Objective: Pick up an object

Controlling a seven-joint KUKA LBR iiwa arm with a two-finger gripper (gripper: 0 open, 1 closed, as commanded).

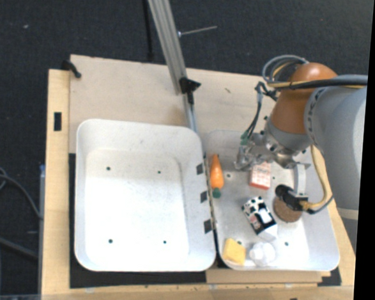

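The right bin holds several objects. An orange carrot-shaped toy with a green tip lies along its left wall. A small pink-and-white packet lies near the middle, just below the gripper. A black-and-white patterned block sits below that. Beside it on the right is a round brown object. A yellow block and a clear white lump rest at the front. The gripper hangs low over the bin's back part, above the packet and right of the carrot.
The left bin sits beside the right one. A slanted metal rail rises from between the bins toward the top. The grey arm and its orange band cover the right bin's back right. Cables lie on the floor at left.
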